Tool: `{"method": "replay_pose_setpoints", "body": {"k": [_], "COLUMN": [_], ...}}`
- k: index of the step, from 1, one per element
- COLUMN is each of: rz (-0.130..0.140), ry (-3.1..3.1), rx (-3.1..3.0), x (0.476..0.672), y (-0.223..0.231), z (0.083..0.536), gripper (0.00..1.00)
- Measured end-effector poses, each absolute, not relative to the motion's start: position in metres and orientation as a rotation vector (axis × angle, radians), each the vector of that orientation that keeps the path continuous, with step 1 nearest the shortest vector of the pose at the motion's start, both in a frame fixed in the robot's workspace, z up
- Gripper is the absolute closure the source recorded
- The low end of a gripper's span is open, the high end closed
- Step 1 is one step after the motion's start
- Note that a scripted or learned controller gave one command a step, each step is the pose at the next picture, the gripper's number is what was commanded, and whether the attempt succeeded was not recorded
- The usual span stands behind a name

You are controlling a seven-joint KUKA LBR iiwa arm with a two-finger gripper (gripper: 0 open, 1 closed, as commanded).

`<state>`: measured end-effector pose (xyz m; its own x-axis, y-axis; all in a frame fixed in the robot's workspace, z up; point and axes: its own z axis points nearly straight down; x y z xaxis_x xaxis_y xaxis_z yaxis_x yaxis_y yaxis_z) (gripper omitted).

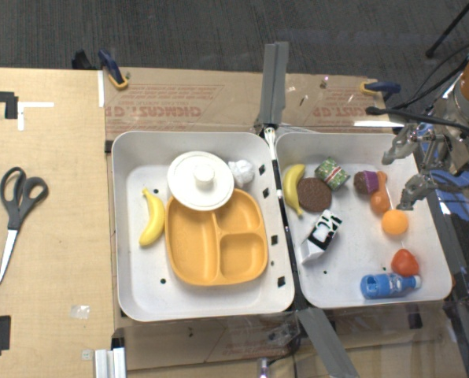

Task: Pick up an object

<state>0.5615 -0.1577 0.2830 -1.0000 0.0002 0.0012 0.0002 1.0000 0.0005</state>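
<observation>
Gripper (411, 172) at right bin (352, 294) edge, fingers apart, nothing between them. Orange ball (394, 223) just below it, purple object (366, 182) just left. Pick not yet begun; descent, grasp, lift remain.

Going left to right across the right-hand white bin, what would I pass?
Banana → brown round thing → black-and-white carton → purple thing → orange ball → the gripper over the bin's right edge.
</observation>
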Motion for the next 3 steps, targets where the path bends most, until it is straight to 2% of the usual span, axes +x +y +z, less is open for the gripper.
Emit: {"method": "replay_pose_setpoints", "body": {"k": [1, 2, 3], "rz": [0.004, 0.001, 0.001], "ry": [-3.164, -3.145, -3.149], "rx": [-0.083, 0.039, -0.045], "x": [0.61, 0.527, 0.631], "y": [-0.115, -0.13, -0.116], "z": [0.114, 0.093, 0.095], "gripper": [0.0, 0.0, 0.0]}}
